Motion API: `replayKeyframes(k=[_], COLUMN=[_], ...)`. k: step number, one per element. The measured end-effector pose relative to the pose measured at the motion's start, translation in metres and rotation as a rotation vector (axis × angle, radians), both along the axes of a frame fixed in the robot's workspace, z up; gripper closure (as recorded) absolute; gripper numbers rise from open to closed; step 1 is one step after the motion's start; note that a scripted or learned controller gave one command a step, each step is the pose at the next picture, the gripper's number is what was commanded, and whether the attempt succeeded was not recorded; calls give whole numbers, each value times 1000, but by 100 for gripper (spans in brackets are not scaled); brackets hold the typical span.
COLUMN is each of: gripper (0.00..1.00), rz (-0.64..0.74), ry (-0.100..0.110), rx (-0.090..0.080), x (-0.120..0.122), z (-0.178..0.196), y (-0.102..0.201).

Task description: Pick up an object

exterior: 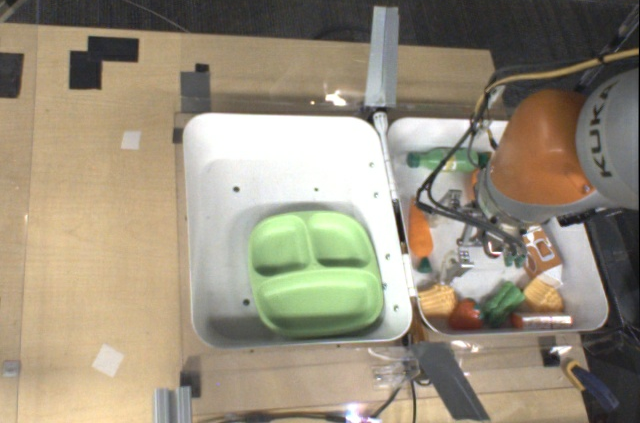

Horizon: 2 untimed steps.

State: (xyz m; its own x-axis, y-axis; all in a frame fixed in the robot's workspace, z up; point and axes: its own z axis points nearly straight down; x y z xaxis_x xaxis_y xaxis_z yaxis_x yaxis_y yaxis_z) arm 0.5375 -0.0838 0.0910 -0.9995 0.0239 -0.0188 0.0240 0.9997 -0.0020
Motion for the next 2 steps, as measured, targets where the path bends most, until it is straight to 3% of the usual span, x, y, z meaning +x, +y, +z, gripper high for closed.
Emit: replayKeyframes(k=[1,2], gripper=[0,0], rz=[-52,198], ry=[-5,2], rx=[1,-2], x=[-27,68], z=[0,-1], y=[0,-14])
